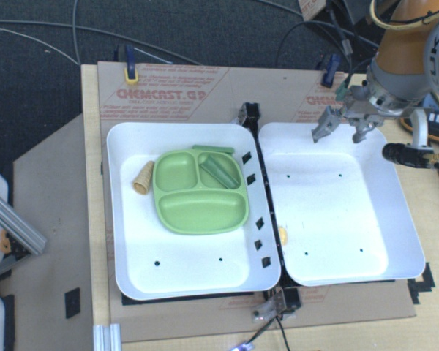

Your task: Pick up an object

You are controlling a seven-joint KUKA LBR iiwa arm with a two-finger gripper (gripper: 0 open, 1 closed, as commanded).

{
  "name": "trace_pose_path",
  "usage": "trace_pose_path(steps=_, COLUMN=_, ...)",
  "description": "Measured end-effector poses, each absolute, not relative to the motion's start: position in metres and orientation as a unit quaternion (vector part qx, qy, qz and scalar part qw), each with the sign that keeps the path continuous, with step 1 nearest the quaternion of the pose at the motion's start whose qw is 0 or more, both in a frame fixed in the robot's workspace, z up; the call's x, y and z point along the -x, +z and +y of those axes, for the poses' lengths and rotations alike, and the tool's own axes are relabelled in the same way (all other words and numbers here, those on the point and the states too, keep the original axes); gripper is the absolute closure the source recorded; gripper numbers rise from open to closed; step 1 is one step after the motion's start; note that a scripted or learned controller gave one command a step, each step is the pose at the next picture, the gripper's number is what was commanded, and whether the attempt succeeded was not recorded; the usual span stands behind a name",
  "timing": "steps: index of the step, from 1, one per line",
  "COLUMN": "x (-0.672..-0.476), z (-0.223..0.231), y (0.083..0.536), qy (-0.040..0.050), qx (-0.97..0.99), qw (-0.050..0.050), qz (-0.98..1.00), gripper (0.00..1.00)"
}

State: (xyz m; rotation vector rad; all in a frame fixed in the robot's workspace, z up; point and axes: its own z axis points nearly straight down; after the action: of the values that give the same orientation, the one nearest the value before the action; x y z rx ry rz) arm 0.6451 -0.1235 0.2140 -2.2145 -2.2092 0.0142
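My gripper (342,132) hangs over the far edge of the right bin (366,225), its two fingers spread apart with nothing between them. In the left bin (132,262) lies a green divided plate (200,196) with a green pod-shaped piece (221,170) in its upper right compartment. A tan cone-shaped piece (142,178) rests on the bin floor, touching the plate's left rim. A small yellow-orange bit (282,235) sits at the right bin's left wall.
A black divider with clips (257,189) runs between the two bins. The bins rest on a cardboard sheet (161,90) held by blue clamps (131,63). Cables cross the dark floor behind the bench.
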Motion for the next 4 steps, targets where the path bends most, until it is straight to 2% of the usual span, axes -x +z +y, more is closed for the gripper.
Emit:
trace_pose_path(steps=1, x=-0.648, z=-0.123, y=0.223, qy=0.0001, qx=0.707, qw=0.001, qz=-0.707, gripper=0.00)
trace_pose_path(steps=2, x=-0.648, z=-0.126, y=0.161, qy=0.0015, qx=0.707, qw=0.002, qz=-0.707, gripper=0.00)
trace_pose_path(steps=4, x=-0.643, z=-0.131, y=0.083, qy=0.0014, qx=0.707, qw=0.003, qz=-0.707, gripper=0.00)
